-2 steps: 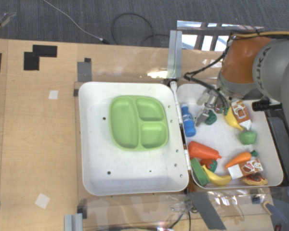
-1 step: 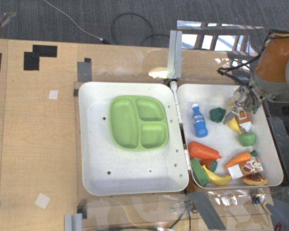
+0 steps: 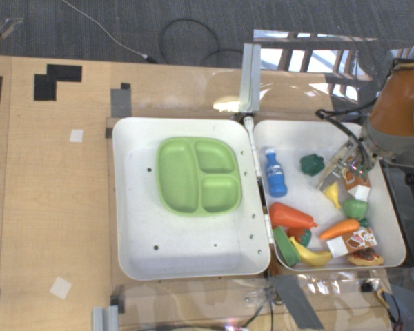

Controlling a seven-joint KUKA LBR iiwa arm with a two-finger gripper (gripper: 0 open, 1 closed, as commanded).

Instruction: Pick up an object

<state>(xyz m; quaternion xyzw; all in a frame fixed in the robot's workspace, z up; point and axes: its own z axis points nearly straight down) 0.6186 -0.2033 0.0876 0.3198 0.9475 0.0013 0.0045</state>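
We begin with the counter (image 3: 48, 205), which carries two shallow white bins side by side. The left bin (image 3: 141, 254) holds a green divided plate (image 3: 196, 174) near its centre. The right bin (image 3: 393, 247) holds the candidate objects in a loose cluster: a red pepper (image 3: 291, 216), a yellow banana (image 3: 310, 255), an orange carrot (image 3: 339, 229), a blue bottle (image 3: 274, 174) lying close to the bin's left wall, a printed carton (image 3: 362, 242), and a small dark green piece (image 3: 312, 163) set apart near the back.

The arm (image 3: 400, 112) enters from the right, and its gripper (image 3: 345, 165) sits low over the right bin's far right area, just above a small yellow piece (image 3: 332, 195) and a green-and-white item (image 3: 357, 209).

We cannot tell whether the jaws are released or clenched; nothing is visibly between them.

We judge the step in hand to be the approach: no object is lifted yet. The next move calls for a descent centred on a single item, since the neighbours crowd closely and a skewed closure may catch two pieces or none.
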